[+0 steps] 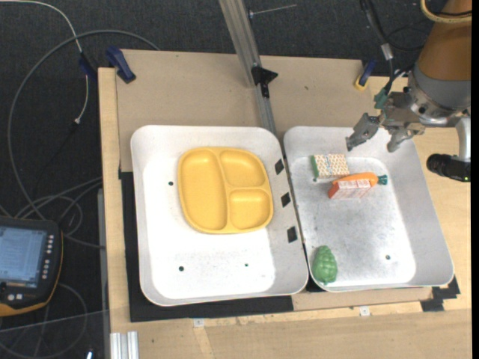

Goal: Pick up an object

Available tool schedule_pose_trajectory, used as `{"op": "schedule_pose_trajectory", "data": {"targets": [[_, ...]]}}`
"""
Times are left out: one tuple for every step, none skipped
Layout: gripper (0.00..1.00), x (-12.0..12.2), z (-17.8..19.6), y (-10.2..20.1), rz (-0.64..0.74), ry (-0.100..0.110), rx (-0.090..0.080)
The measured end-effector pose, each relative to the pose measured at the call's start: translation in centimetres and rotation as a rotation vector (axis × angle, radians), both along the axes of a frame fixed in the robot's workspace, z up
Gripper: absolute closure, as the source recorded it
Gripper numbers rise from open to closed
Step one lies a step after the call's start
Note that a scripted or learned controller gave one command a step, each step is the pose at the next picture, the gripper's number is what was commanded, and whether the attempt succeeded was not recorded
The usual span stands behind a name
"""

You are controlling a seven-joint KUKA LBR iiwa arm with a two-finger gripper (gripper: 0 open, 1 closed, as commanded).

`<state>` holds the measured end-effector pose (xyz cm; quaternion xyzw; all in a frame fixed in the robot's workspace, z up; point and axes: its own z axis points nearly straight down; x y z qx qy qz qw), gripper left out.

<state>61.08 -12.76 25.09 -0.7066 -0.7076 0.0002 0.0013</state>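
A wooden bench carries two shallow white bins side by side, seen from above at a slant. The left bin holds a yellow divided plate with three compartments, sitting toward the bin's far right part.

The right bin holds three small things. A patterned packet lies near the far edge, left of centre. Just in front of it, and touching or almost touching it, lies an orange box with a small green tip at its right end. A green lumpy object rests at the near left corner, well apart from the other two and close against the bin's wall.

The grey arm with its orange band reaches in from the right. Its gripper hangs over the far edge of the right bin, fingers spread apart and holding nothing. It sits above and to the right of the packet and box, apart from both.

A slanted metal post rises from the bench's far side down to the gap between the bins. Blue clamps grip the far corners. A handheld screen lies left of the bench, among cables.
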Motion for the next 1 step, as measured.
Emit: {"op": "schedule_pose_trajectory", "data": {"targets": [[0.00, 0.00, 0.01, 0.00, 0.000, 0.000, 0.000]]}}
